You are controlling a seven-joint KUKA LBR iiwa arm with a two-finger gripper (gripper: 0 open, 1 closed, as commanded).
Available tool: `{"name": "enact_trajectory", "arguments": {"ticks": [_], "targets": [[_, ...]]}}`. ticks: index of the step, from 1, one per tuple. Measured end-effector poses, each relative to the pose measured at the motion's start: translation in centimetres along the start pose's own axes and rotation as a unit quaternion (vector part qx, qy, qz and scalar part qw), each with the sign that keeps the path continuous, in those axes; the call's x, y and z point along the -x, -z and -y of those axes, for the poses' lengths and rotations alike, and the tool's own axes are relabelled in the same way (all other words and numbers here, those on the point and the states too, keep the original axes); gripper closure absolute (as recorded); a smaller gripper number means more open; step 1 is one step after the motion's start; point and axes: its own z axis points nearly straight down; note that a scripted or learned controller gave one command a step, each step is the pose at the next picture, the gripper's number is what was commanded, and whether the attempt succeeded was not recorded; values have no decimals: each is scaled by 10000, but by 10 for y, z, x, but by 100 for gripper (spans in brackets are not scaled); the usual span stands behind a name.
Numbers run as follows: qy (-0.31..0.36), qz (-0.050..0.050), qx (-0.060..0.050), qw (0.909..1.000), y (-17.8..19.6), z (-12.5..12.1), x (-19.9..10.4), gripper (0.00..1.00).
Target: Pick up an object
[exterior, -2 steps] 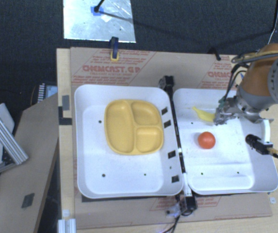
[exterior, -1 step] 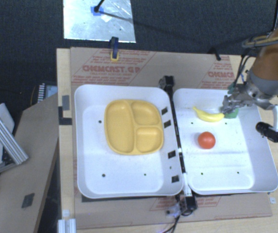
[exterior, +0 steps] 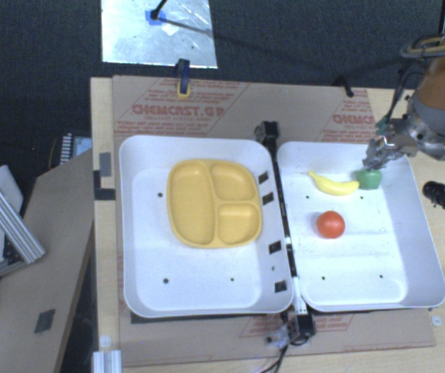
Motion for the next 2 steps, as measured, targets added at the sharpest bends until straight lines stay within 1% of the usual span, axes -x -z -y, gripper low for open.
{"name": "enact_trajectory", "arguments": {"ticks": [1, 2], "targets": [[5, 3, 6, 10000, 64, -7, 1, 100], [15, -13, -32, 10000, 48, 0, -54, 100]]}}
